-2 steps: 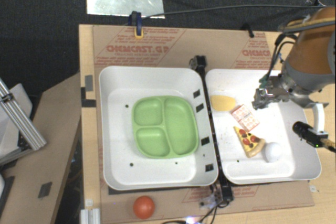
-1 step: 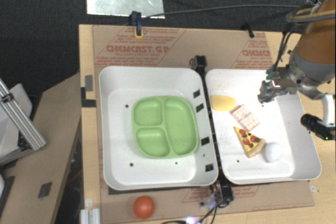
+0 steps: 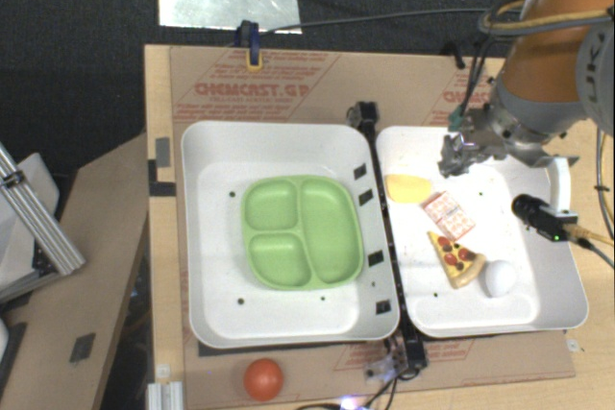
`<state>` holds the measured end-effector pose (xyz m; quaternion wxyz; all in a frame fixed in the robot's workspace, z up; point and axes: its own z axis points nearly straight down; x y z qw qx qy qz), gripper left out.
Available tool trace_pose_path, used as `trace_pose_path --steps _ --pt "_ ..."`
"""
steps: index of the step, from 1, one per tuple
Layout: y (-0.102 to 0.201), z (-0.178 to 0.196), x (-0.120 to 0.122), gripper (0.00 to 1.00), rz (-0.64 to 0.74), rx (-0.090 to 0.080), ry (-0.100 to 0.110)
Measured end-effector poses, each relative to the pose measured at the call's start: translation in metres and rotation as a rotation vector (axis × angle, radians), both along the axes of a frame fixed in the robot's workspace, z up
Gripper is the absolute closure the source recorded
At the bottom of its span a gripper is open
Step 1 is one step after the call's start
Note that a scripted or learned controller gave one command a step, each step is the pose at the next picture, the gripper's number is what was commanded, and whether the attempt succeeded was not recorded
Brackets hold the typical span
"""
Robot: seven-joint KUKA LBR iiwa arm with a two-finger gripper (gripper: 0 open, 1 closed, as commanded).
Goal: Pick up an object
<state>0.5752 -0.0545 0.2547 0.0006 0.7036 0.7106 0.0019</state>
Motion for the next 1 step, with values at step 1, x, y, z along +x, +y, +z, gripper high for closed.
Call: trace_pose_path --steps 1 --pt "0.0485 0.0035 0.0118 1.00 0.000 0.000 0.000"
